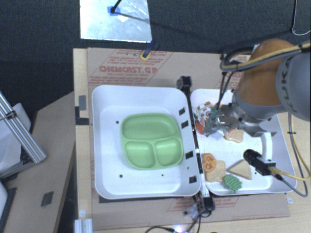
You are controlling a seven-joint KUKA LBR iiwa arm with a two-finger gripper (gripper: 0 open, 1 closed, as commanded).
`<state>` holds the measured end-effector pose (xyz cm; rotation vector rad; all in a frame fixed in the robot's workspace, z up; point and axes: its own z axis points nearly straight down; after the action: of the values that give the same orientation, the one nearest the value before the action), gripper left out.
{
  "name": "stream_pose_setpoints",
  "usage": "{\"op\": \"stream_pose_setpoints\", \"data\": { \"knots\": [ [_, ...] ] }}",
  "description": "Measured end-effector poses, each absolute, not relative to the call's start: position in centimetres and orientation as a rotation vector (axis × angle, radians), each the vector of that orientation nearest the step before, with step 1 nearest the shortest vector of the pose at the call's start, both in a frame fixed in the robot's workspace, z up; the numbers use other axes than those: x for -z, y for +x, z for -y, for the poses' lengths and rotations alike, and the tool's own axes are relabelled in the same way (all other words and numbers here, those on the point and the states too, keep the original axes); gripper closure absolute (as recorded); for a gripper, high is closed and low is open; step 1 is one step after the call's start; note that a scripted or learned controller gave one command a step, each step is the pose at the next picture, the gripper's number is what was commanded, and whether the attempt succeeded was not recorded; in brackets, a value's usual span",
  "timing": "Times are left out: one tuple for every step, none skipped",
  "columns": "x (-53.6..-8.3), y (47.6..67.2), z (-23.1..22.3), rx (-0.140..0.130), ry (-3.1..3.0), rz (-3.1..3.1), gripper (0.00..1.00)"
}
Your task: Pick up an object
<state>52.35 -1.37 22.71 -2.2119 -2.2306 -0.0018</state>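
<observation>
Low over the right bin (277,130), near its left wall, with the gripper (210,124) set among a cluster of small items: a red-and-white printed piece (201,111) just beside the tip, a tan biscuit-like piece (234,136) just to its right. Cannot tell whether open or closed, or whether anything sits between; too small and cluttered to read. Further choices toward the near edge: an orange pretzel-shaped toy (209,162) resting on a pale cracker shape (217,171), a tan wedge (241,169), a green knobbly piece (232,181).

Likely risks: closing on two crowded pieces at once, nudging one against the bin wall and losing it, or pinching a flat piece at its edge so that it slips on the lift. Also a chance of catching the divider clips (184,111) between the bins.

In the left bin (107,110), a green three-compartment tray (151,140), well apart from the action.

Readable on the brown board (129,68) behind: "CHEMCAST GP" in red. Smaller print illegible.
</observation>
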Motion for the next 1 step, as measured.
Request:
{"op": "stream_pose_setpoints", "data": {
  "knots": [
    [-21.75,52.93,-4.62,0.003,-2.209,2.232,1.0]
  ]
}}
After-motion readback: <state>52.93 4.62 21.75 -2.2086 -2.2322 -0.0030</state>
